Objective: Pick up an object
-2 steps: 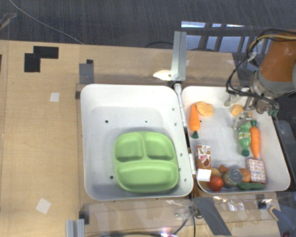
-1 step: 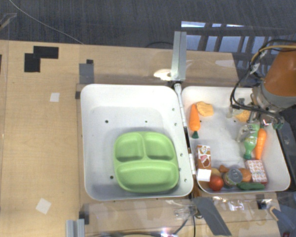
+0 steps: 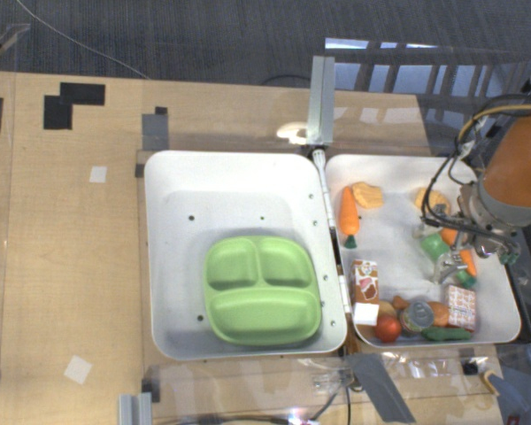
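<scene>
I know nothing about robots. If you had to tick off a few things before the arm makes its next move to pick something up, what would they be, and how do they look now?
1. Things to pick lie in the right bin: ok, carrot, tomato, small carton.
2. Gripper is over that bin: ok.
3. Something sits between its fingers: cannot tell.
4. Targets stand apart: not ok, items crowd the near edge.
5. Left bin has somewhere to put things: ok, green tray.
</scene>
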Tool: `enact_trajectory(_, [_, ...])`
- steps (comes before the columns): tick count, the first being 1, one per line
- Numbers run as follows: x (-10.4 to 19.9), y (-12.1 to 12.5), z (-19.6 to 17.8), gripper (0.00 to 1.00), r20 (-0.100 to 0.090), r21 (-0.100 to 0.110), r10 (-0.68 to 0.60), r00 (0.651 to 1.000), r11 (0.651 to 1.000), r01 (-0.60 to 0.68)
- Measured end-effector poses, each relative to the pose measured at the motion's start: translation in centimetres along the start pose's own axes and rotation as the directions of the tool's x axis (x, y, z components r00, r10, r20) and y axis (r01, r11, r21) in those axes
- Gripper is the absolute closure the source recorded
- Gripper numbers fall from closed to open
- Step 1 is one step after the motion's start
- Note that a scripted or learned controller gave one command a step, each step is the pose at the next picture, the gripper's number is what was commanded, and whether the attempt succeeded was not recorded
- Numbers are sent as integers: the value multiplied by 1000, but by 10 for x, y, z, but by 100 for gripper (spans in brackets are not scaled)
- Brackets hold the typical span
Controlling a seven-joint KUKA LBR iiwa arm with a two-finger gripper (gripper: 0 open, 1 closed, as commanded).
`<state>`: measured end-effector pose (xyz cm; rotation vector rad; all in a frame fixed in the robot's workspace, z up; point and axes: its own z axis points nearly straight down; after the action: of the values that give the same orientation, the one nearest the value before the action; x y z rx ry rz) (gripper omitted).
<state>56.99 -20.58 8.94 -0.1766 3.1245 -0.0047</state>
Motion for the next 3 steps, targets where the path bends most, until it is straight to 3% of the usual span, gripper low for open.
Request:
enact_trajectory(1, [4,16,-1,0,3,2,25,1000,1000,-25])
enact_trajectory(2, [59,38,-2,0,7,2,171,985,985,-171])
enact_trajectory(3, [-7,30,0,0,4,0,187,982,982,-187])
